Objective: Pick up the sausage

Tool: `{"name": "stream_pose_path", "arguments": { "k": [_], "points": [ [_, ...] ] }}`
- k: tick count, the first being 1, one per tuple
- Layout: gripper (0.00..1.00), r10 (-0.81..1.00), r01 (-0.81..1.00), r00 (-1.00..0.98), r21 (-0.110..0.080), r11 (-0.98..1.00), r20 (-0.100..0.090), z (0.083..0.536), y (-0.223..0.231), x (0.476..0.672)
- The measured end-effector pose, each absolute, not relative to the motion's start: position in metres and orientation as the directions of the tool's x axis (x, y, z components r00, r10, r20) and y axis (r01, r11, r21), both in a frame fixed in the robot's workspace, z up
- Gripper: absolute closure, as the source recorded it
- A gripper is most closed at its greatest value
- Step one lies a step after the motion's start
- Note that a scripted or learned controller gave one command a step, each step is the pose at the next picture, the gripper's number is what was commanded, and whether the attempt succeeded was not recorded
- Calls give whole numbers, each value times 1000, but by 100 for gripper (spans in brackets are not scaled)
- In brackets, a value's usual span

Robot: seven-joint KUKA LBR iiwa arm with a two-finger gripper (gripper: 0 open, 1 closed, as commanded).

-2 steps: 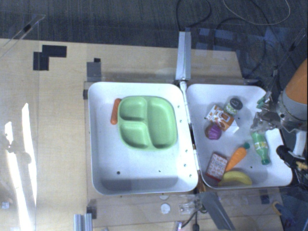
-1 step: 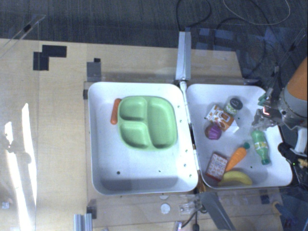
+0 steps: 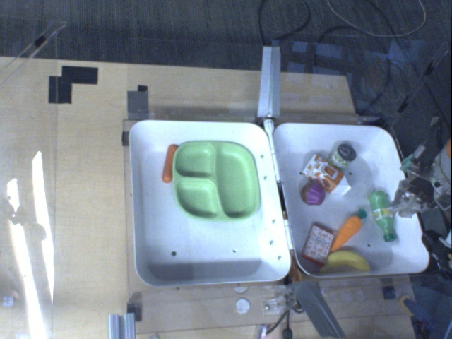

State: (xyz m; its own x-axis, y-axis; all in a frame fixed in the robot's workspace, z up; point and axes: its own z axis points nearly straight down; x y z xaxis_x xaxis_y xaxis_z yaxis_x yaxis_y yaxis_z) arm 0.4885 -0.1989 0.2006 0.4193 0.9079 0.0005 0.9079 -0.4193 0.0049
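The sausage [image 3: 169,163] is a slim orange-red stick in the left bin [image 3: 152,210]. It lies lengthwise against the left rim of the green divided plate [image 3: 216,179]. The gripper [image 3: 413,198] is far from it, at the right edge of the right bin [image 3: 378,143], just beside a green bottle [image 3: 382,215]. Nothing shows in its grasp.
The right bin holds a small carton [image 3: 325,171], a dark-capped jar [image 3: 344,154], a purple piece [image 3: 313,193], a carrot [image 3: 347,232], a banana [image 3: 347,260] and a red box [image 3: 319,243]. A metal divider [image 3: 277,189] separates the bins.
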Motion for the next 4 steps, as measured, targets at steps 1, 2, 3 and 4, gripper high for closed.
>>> {"name": "stream_pose_path", "arguments": {
  "k": [1,2,3,4],
  "points": [
    [100,811,811,584,6,-584,2,200,-195,489],
    [100,741,741,672,8,-672,11,90,-196,493],
    [100,745,745,667,11,-667,14,101,-195,495],
    [100,819,819,573,4,-573,2,205,-157,579]
  ]
}}
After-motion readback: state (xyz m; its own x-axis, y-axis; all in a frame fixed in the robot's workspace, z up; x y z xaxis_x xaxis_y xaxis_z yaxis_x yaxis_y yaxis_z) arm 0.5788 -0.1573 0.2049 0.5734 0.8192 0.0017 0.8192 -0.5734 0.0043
